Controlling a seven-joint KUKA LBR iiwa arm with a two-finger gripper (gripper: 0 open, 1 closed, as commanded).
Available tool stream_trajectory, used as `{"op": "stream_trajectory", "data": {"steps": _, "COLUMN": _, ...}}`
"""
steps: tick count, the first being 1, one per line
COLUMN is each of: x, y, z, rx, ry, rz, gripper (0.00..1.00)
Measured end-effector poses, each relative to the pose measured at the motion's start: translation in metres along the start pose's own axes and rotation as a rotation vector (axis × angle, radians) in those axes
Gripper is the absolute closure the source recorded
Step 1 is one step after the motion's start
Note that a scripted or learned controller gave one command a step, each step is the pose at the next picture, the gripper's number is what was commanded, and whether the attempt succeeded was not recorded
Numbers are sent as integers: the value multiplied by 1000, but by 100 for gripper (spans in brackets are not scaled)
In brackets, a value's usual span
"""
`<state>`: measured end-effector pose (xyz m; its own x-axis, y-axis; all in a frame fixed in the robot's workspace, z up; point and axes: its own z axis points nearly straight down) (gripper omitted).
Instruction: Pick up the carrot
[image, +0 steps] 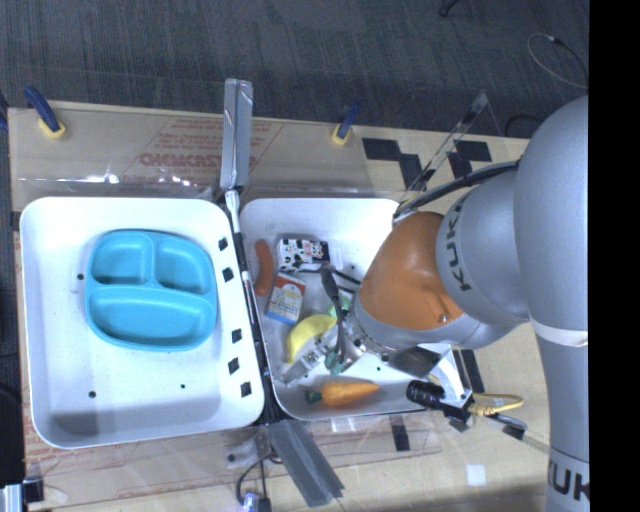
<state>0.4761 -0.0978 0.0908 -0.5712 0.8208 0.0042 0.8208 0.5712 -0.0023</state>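
Note:
The carrot (345, 393), orange with a green stub at its left end, lies flat near the front wall of the right bin (375, 212). My gripper (328, 356) hangs low in this bin, just above and a little left of the carrot, between it and a yellow banana (306, 335). The grey and orange wrist covers the bin's right half. Nothing shows as held by the gripper.
A reddish sausage (263, 268), a small orange and white packet (286, 300) and a black and white box (302, 252) lie in the right bin's back left. The left bin (40, 300) holds a blue divided tray (150, 290). A metal divider (236, 140) stands between the bins.

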Motion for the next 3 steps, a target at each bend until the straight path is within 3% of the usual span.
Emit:
{"op": "stream_trajectory", "data": {"steps": 1, "x": 0, "y": 1, "z": -9, "rx": 0, "ry": 1, "rz": -5, "gripper": 100}}
{"op": "stream_trajectory", "data": {"steps": 2, "x": 58, "y": 41, "z": -101, "rx": -2, "ry": -3, "rz": 23, "gripper": 100}}
{"op": "stream_trajectory", "data": {"steps": 3, "x": 120, "y": 83, "z": -100, "rx": 1, "ry": -2, "rz": -397, "gripper": 100}}
